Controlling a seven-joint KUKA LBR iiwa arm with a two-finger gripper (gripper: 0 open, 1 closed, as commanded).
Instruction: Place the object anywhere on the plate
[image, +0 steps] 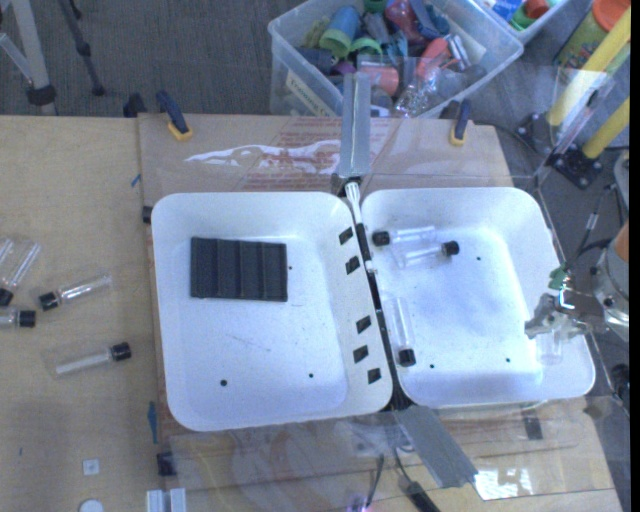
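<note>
The metal two-finger gripper (551, 318), whose state I could not tell, hovered over the right white bin's (480, 385) right edge, and judging by that, the clear plastic capped vials (415, 246) near the bin's far edge could roll from a poor grasp before reaching the dark ribbed rectangular plate (239, 269).

The gripper (553, 318) is positioned at the right edge of the camera view, low over the bench. The arm extends out of frame rightward.

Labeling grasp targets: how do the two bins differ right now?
The left bin holds one dark ribbed rectangular plate lying flat; the right bin holds clear tubes with black caps, two near its top and one along its left wall. The gripper sits at the right bin's right rim, well away from the left bin. Both are shallow, white, with rounded corners, set side by side.
</note>
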